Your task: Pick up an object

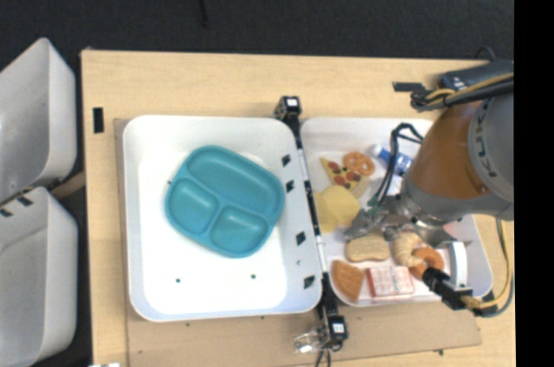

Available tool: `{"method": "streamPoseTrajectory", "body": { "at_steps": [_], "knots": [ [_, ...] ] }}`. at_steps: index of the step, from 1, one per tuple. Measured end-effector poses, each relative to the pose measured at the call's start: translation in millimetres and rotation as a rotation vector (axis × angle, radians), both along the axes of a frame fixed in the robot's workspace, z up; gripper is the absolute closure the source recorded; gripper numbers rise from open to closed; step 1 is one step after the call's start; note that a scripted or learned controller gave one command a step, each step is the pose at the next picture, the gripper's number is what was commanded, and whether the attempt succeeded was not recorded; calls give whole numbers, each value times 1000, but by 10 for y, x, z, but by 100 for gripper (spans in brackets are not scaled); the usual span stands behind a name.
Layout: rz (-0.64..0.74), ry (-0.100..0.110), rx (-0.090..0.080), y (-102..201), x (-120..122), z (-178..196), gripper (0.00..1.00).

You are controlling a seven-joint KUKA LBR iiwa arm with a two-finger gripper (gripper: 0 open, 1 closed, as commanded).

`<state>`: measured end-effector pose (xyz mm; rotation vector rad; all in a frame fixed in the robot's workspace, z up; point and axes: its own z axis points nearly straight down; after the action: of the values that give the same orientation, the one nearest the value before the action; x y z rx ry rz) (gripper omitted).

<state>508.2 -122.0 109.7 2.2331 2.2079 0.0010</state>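
Bins sit side by side on the pale wooden surface (pixel 199 80), and the left white bin (pixel 138 270) carries one thing, a teal plastic divided plate (pixel 225 201), lying flat near its middle, a little toward the far edge. Black clips (pixel 288 106) join the two bins along their shared edge.

The right white bin (pixel 333 131) holds the likely pickings, crowded together. A toy pizza slice with red dots (pixel 348 168) lies toward its far edge, a pale yellow rounded toy (pixel 338 205) sits just beside the shared wall, a tan bread-shaped piece (pixel 367 249) lies nearer the front, and an orange wedge (pixel 347 279) and a red-and-white packet (pixel 389 280) rest at the near edge.

The grey arm with its orange band (pixel 446 162) leans down over that cluster, and the end effector (pixel 372 220) hangs low between the yellow toy and the bread piece, probably lined up for a grab there. Whether its fingers are apart or together I cannot tell; nothing is plainly held.

Dark flooring surrounds the surface, with white rounded boxes (pixel 30 123) at the left.
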Motion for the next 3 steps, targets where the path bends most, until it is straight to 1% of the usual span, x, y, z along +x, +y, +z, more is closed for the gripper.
{"method": "streamPoseTrajectory", "body": {
  "at_steps": [1,2,3],
  "knots": [
    [15,-4,-1,-48,93,592,100],
    [14,-5,-1,-1,76,1194,100],
    [16,2,0,-12,85,1302,100]
  ]
}}
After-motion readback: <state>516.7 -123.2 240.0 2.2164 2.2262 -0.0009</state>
